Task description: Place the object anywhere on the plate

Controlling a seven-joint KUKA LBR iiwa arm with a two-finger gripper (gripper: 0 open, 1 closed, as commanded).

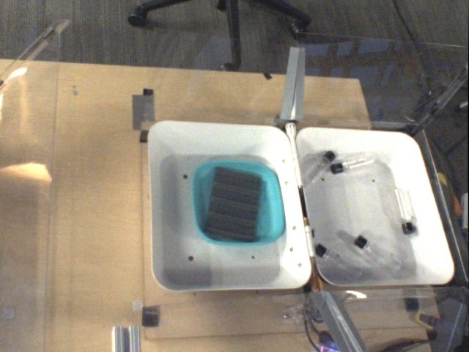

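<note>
A teal square plate (272, 210) rests in the middle of the left white bin (168, 218). A dark grey ribbed rectangular block (234, 205) lies flat on the plate, slightly tilted, covering most of its centre.
The right white bin (421, 266) holds several clear plastic tubes with black caps, such as one (346, 166) near its back and one (404, 210) at its right side. A metal post (292, 86) stands behind the seam between the bins. An office chair base (227, 6) is on the floor beyond the bench.
</note>
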